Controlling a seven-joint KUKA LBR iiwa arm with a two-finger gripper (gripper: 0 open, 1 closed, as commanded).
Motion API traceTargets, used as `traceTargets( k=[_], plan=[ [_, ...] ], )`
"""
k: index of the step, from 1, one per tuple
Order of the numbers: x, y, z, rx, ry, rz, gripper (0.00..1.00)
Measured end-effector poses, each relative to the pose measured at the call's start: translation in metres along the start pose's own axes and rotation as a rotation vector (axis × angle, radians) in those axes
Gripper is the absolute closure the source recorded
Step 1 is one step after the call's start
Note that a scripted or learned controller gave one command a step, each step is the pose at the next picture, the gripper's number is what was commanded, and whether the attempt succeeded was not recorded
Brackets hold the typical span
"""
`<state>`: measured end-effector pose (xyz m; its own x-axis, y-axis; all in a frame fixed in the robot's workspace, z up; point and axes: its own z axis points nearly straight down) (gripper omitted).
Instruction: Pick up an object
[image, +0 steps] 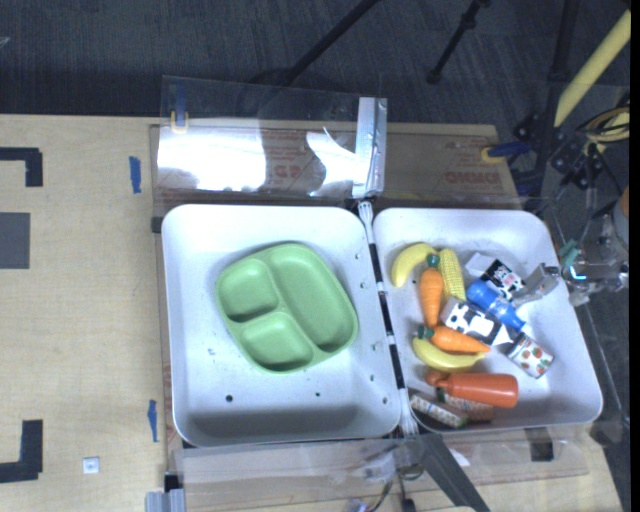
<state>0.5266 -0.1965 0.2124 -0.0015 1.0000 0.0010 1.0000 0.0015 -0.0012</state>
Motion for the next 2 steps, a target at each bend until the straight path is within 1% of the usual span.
traceTargets(
  k=[1,2],
  plan=[
    [0.0056,0.0275,0.1201,-0.003,-0.002,-0.028,0.00],
    [0.0046,0.0276,0.1105,-0.005,-0.002,-0.026,1.00]
  ],
)
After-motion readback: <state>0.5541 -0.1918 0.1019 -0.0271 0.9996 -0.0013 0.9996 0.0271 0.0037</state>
